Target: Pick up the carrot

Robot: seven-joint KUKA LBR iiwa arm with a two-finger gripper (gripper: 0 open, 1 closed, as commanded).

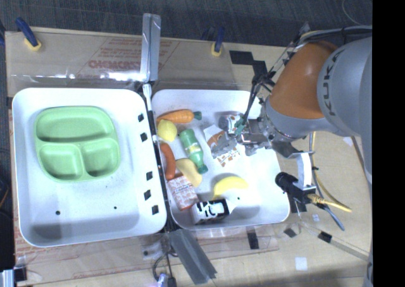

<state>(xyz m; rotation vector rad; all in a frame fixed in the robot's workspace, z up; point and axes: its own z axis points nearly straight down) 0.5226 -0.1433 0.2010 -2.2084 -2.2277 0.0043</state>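
Two shallow white bins side by side on one counter [190, 48]: left bin [25, 153] and right bin [266, 213].

In the left bin, one green divided tray [77, 142] with three compartments.

In the right bin, one orange carrot [177, 116] with a green tip, one green bottle [192, 148], one reddish sausage-shaped piece [168, 160], three yellow fruit-like pieces [166, 130] [189, 171] [230, 184], one red-and-white packet [182, 192], one black-and-white item [211, 210], and one crumpled silvery wrapper [223, 145].

Above that bin, one grey arm [342, 90] with one orange band.

Along the counter's far edge, two blue clamps [28, 34] [218, 42].
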